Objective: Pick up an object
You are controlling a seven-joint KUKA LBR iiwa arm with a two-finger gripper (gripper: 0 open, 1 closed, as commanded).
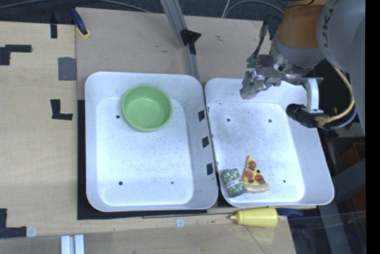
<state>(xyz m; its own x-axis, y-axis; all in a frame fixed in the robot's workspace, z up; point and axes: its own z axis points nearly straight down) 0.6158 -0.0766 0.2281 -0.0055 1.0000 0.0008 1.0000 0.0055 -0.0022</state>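
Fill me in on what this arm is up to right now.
The grey arm reaches in from the right, and its gripper sits over the far rim of the right bin, with nothing between its fingers. Its likely targets, a toy pizza slice and a small green patterned item, lie side by side at that bin's near edge. A green bowl sits in the left bin. A yellow bottle lies on the bench.
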